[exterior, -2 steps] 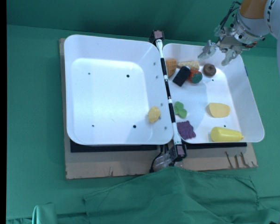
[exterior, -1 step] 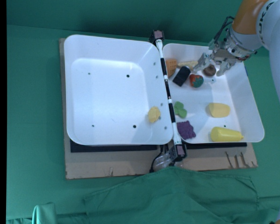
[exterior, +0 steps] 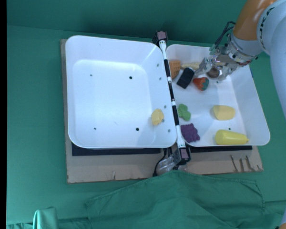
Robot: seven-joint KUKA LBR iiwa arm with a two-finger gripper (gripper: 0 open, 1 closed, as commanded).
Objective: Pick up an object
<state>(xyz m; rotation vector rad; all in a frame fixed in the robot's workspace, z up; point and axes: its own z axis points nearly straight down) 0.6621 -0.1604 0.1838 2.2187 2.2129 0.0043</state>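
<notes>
Nothing is lifted yet: my gripper [exterior: 214, 70] hangs spread wide above the red toy [exterior: 201, 83], clasping nothing.

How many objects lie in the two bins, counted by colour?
Yellow: 3
Green: 1
Purple: 1
Black: 1
Orange: 1
Red with green: 1
Total: 8

We see a small red-and-green toy [exterior: 201, 83] lying in the right bin's [exterior: 250, 99] far part, beside a black block [exterior: 185, 78]. A brownish round piece [exterior: 212, 72] sits directly under the claw [exterior: 216, 69].
</notes>
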